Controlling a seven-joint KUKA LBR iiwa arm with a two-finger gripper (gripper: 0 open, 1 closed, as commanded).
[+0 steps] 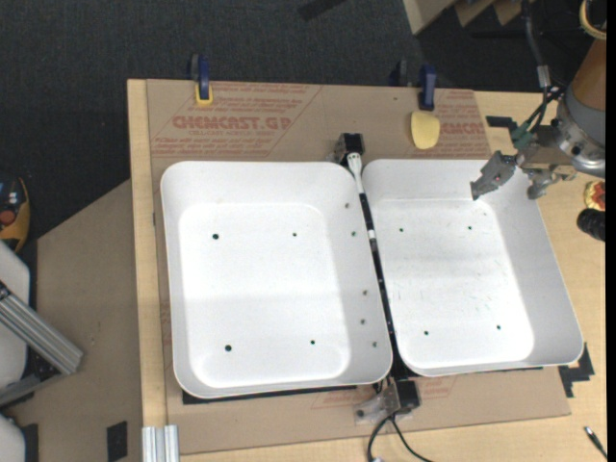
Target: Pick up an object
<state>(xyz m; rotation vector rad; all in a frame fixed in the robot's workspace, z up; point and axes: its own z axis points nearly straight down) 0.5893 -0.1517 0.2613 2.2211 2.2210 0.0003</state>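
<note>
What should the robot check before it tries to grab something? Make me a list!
1. Something to grab inside the bins: not ok. The left bin and right bin show bare white floors with small dark dots.
2. Nearest loose thing: a yellow object lies on the board behind the right bin, outside it.
3. Gripper position: ok, over the right bin's far right corner.
4. Gripper holding something: cannot tell.
5. Bins sitting flat, side by side: ok.

Arm at the view's right, gripper spread wide

The gripper (508,178) hangs at the upper right, its two grey fingers (489,175) splayed apart with nothing between them; the wrist (583,123) rises behind it toward the right edge.
</note>
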